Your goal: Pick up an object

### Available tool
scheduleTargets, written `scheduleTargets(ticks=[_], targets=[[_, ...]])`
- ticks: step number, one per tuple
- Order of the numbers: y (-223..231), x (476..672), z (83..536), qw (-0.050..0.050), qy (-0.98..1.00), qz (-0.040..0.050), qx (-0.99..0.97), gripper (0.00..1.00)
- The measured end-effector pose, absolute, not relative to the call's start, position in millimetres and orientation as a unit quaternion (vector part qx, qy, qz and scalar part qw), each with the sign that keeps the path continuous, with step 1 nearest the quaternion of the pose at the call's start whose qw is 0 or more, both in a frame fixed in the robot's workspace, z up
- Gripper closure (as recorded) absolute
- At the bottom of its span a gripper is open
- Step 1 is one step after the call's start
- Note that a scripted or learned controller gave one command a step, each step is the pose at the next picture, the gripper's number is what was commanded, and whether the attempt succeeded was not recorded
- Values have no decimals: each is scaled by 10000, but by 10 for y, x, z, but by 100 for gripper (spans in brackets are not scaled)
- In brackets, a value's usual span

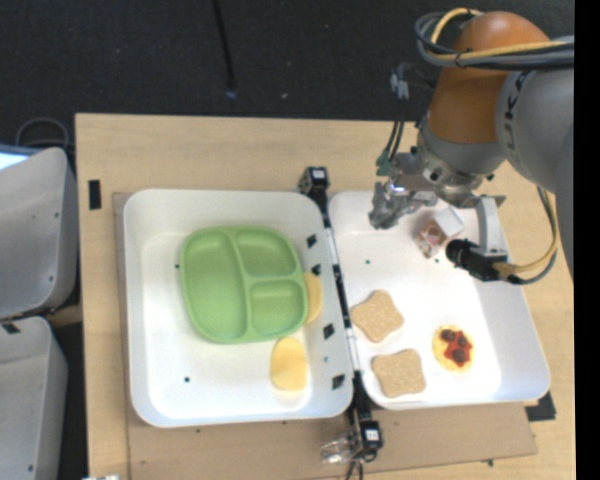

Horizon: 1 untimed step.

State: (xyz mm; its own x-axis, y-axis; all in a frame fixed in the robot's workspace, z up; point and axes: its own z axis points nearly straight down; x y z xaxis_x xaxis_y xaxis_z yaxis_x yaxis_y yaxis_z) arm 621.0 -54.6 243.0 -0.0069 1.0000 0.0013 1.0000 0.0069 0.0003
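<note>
Two bread slices (pixel 377 315) lie in the right bin (pixel 510 313), beside a jam-topped cracker (pixel 453 348).
Over that bin's far end hovers the hand (pixel 395 206); whether it is spread or pinched, I cannot tell. Left bin (pixel 160 378) holds a green tray (pixel 242 283).

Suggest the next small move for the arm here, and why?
Probably lower the end effector straight down a little. It sits over the right bin's back left corner, and the small reddish object lies just beside it, to the camera view's right. The two bread slices and the jam-topped piece are further toward the front, so the reddish object is the nearest target.
</note>
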Motion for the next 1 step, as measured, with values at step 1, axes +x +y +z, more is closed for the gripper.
scheduleTargets(ticks=[1], targets=[[-36,6230,2531,-5,-7096,-13,-7046,100]])
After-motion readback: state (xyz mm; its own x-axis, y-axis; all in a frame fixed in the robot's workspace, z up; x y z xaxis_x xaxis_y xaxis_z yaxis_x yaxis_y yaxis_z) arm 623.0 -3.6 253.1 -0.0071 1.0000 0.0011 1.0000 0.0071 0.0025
